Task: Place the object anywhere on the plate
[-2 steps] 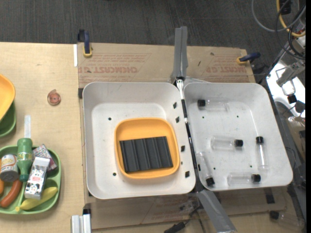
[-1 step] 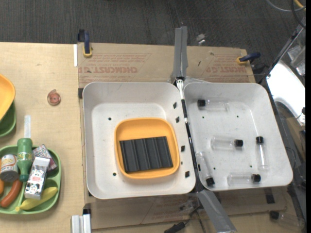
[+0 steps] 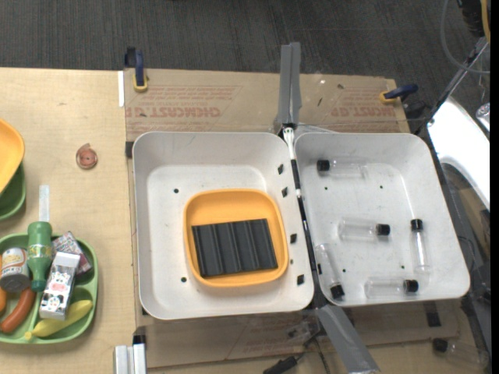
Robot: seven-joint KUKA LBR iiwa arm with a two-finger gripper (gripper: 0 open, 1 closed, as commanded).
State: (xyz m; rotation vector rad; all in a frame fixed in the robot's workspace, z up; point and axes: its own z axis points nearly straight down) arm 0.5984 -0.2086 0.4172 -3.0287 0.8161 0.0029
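Step in hand: judged to be at or past the end. A black ribbed slab (image 3: 235,247) lies flat on the orange plate (image 3: 199,209), well inside its rim, in the left bin (image 3: 156,170). If the slab is the object, placement looks done.

Gripper: open or closed cannot be told.

Right bin (image 3: 425,170) holds five clear vials (image 3: 362,229) with black caps, scattered and apart. If one of these is the object instead, the next move calls for a descent onto a small, round, likely slippery tube, then a carry across the divider to the plate.

Surface: both bins sit on cardboard (image 3: 203,104) clamped to a wooden bench (image 3: 62,107). A green tray (image 3: 82,318) of toy food sits at the bench's left. Dark carpet (image 3: 234,14) lies beyond.
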